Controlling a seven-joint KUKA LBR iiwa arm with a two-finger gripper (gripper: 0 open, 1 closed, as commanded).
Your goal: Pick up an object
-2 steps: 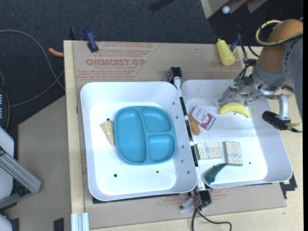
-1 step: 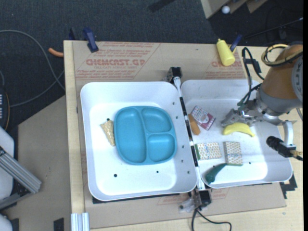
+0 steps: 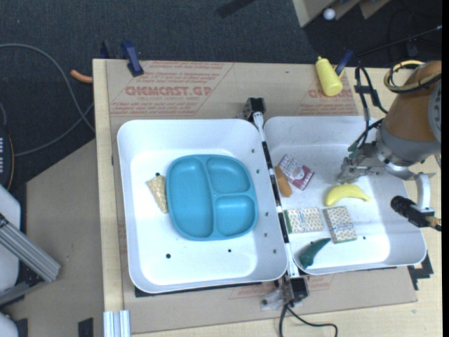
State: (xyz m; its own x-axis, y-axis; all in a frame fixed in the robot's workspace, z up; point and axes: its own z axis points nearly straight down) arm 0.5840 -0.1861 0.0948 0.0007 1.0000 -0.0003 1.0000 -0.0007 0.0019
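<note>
The right bin (image 3: 400, 248) holds a yellow banana (image 3: 346, 194), a pink and white packet (image 3: 295, 172), a small orange piece (image 3: 283, 184), two patterned squares (image 3: 304, 220) (image 3: 341, 224) and a dark green item (image 3: 313, 251). My gripper (image 3: 356, 168) hangs over the right bin's upper right part, just above the banana's upper edge and very close to it. The grey wrist and orange band (image 3: 410, 121) rise behind it to the right. Nothing is seen lifted off the bin floor.
The left bin (image 3: 140, 251) bears a blue divided plate (image 3: 210, 195) with a tan crumbly piece (image 3: 158, 192) beside its left rim. A yellow clamp (image 3: 327, 76) and a blue clamp (image 3: 131, 57) grip the bench's far edge. Black cables run beside the arm.
</note>
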